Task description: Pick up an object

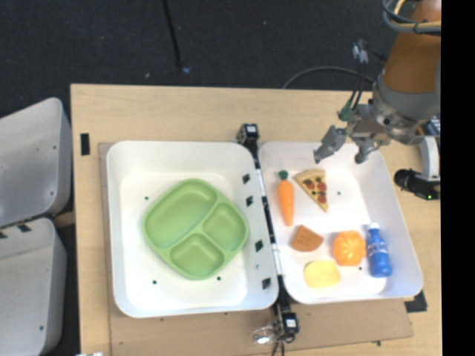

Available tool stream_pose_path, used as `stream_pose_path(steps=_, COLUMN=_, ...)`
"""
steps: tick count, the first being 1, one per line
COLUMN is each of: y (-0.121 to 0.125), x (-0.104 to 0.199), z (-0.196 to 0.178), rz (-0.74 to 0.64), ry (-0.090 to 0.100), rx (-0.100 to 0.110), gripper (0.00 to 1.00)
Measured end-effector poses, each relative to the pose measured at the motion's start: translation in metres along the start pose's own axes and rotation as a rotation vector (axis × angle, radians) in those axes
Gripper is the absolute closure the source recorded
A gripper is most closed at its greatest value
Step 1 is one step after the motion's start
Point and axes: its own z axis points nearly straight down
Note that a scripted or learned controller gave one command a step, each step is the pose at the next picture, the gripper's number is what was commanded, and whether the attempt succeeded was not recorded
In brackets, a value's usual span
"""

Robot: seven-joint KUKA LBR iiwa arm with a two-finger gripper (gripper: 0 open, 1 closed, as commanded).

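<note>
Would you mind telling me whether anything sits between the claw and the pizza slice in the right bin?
Nothing visible does. The open claw hangs above the far part of the right bin, and the pizza slice lies just below it in the picture. The carrot lies off to one side.

Reaches in from the camera view's right w/ one arm point(410, 58), orange band above a grey wrist, upper part cut off by the frame's top right corner. Carries the gripper point(345, 153) at the low end, hanging over the far edge of the right bin point(397, 199), approx. mid-edge, angled down and toward the left. Shows both fingers point(325, 145) spread wide apart w/ nothing between them, one to the left and one to the right, tips pointing down at the bin's far strip.
</note>
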Motion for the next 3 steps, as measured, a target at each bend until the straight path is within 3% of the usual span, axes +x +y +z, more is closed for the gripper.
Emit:
stream_pose_path(steps=1, y=0.002, x=0.0, z=-0.006, rz=-0.002, ry=-0.001, rx=-0.011, gripper=0.0)
stream_pose_path(steps=3, y=-0.007, x=0.007, z=0.097, rz=0.0, ry=-0.002, rx=-0.006, gripper=0.0)
